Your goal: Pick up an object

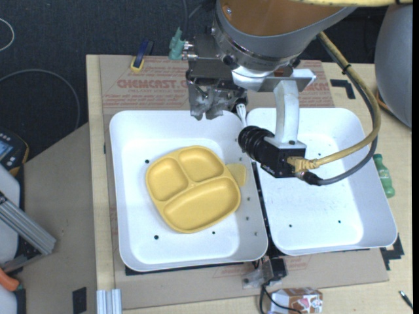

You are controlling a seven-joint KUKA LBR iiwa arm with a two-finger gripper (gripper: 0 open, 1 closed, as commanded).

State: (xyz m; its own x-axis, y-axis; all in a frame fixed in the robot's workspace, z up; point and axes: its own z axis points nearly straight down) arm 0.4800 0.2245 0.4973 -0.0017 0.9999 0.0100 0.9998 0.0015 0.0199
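Yellow plate (191,188) with 3 compartments, lying flat in the left bin (124,175), a little right of its middle, tilted askew to the bin's walls. Small yellowish piece (237,173) just beside the plate's right edge, touching or nearly so. Right bin (340,221) alongside, the 2 bins meeting at their inner rims. Grey arm (275,12) with orange band reaching in from the upper right. Gripper (211,106) over the left bin's far rim, well apart from the plate, nothing seen between its fingers; whether apart or together, cannot tell. Black camera unit (268,152) on a white bracket hanging over the seam between the bins, with a yellow cable (353,142) looping over the right bin. Both bins on a brown board (150,77) printed with red lettering.
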